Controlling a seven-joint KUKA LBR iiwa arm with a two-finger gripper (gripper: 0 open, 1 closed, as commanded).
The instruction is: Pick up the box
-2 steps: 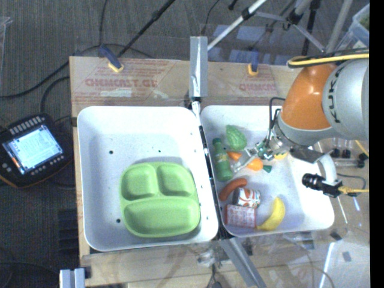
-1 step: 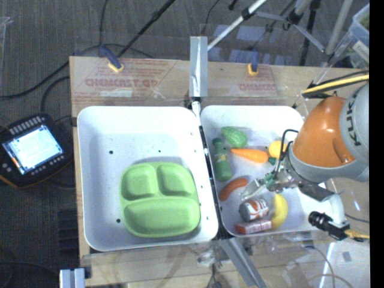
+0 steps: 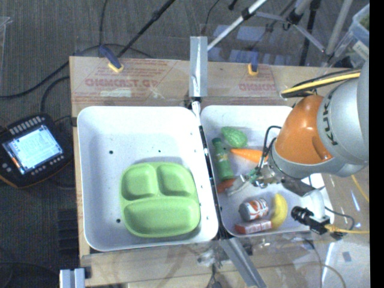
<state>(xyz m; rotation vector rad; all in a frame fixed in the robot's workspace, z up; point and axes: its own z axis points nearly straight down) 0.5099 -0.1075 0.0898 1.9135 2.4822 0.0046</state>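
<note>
step: reach for box | box (image 3: 253, 227): flat at right bin's (image 3: 211, 122) near edge, touching can (image 3: 254, 209) and banana (image 3: 279, 210) | jaws (image 3: 259, 177): above can, grip state cannot tell | advice: descend straight, span box's short side, avoid can

1. Bright, even overhead light; the white bins (image 3: 144, 131) are close to washed out.
2. Soft shadow under the green tray (image 3: 161, 200).
3. Slight blur throughout, fine detail smeared.
4. The floor (image 3: 42, 35) is dimmer.
</note>
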